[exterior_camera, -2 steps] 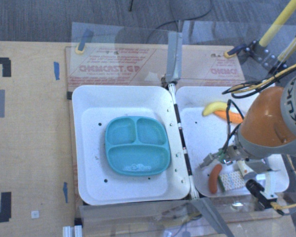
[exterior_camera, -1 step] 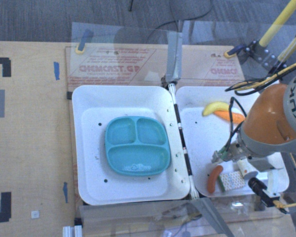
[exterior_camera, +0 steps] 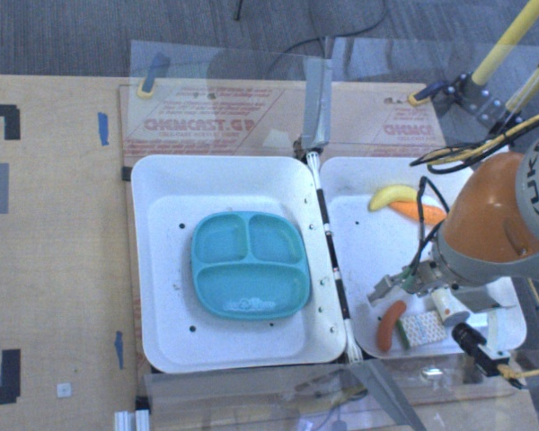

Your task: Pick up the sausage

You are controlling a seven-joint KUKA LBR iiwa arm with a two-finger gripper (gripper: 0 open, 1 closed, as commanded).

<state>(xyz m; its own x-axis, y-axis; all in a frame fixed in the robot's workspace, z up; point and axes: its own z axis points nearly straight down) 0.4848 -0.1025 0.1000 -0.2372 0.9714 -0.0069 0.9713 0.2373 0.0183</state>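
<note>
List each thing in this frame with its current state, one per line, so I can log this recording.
sausage: lying in the right bin, near its front edge, not held
banana: lying at the back of the right bin
carrot: lying beside the banana
teal plate: flat in the left bin, compartments bare
gripper: low over the right bin, just above the sausage; finger state unclear

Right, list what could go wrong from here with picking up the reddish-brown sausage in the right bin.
1. The reddish-brown sausage lies right beside a small white speckled block, so closing fingers might catch or push the block instead.
2. The sausage sits near the front wall of the right white bin, which may leave little room for a finger on that side.
3. The two-finger gripper sits slightly behind the sausage, so a straight descent may miss it.
</note>
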